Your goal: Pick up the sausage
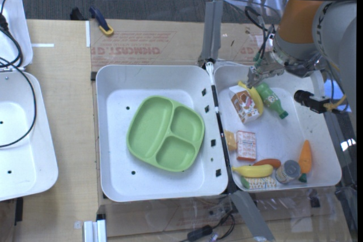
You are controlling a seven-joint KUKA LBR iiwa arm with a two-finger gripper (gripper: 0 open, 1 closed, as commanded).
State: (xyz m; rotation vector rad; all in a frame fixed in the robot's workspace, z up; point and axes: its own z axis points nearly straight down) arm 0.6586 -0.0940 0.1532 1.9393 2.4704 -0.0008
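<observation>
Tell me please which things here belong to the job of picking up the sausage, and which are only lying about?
Belong to the job:
- sausage, in the right bin beside the banana
- end effector, above the far end of that bin

Only lying about:
- green divided plate in the left bin
- green bottle
- carton
- carrot
- small can

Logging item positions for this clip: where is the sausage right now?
The sausage lies near the right bin's front edge, just behind the banana and left of the can.
</observation>
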